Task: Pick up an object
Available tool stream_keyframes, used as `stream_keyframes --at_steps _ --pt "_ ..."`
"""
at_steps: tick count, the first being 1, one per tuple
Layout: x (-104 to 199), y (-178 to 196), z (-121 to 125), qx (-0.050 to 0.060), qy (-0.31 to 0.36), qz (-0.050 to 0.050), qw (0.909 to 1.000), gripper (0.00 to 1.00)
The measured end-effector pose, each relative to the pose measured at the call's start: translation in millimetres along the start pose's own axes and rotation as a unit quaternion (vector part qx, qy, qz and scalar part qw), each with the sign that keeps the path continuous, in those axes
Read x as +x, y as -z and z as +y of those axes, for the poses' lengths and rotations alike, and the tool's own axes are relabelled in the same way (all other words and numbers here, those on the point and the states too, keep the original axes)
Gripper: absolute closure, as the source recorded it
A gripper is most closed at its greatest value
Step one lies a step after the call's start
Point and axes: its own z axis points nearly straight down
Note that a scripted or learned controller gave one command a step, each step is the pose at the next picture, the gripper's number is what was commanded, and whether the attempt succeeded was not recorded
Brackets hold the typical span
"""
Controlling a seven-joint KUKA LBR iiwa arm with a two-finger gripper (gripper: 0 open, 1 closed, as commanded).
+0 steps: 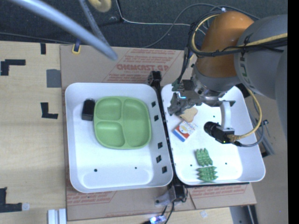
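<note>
My gripper [176,105] hangs low over the far left part of the right bin [247,169], close to the divider between the bins. A tan, bread-like piece [189,115] lies just right of and below the gripper, touching or nearly touching it. In front of that piece lies a small white carton with red and blue print [184,131]. Two green pea-pod-like pieces [203,157] [207,173] lie nearer the bin's front edge. Nothing can be made out between the gripper's tips.
The left bin [74,139] holds a green divided plate [123,123] with a small black block [88,109] at its left side. The grey arm and its orange band [224,31] cover the right bin's far part.
</note>
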Motion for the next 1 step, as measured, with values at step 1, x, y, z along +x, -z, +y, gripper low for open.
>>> stream_keyframes --at_steps 1 --pt "52.4 -19.4 -11.7 0.001 0.0 0.0 1.0 1.0"
